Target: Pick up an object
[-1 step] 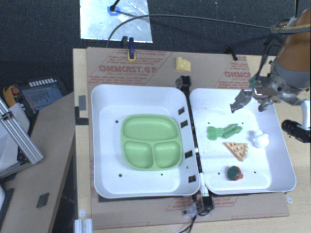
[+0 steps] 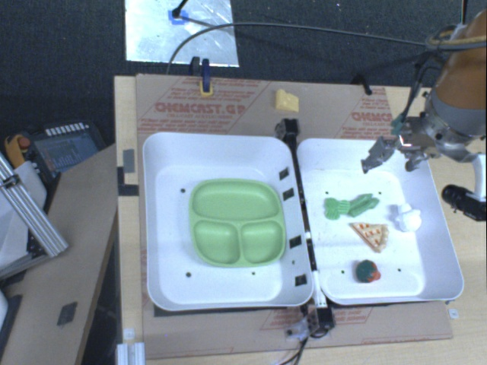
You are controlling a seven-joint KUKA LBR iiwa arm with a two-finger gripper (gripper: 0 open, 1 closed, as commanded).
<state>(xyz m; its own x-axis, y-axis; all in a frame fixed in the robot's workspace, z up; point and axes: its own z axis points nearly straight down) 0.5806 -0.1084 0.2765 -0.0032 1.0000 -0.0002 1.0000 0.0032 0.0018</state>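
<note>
Hovering my gripper [image 2: 392, 156], fingers spread and empty, above the right bin [image 2: 434, 276].

Green toy [image 2: 351, 205] lies mid-bin below me; it seems light, perhaps soft, so I'd pinch across its narrow middle.

This place looks like a robotics lab or test workshop, not a home. Two white bins [image 2: 228, 147] sit on a board [image 2: 228, 101] printed with a brand name, clamped at its far edge. Loose cables [image 2: 251, 29] run over dark carpet [image 2: 61, 44]. An aluminium profile [image 2: 30, 211] and an electronic device [image 2: 67, 149] lie on a side table [image 2: 76, 234].
</note>
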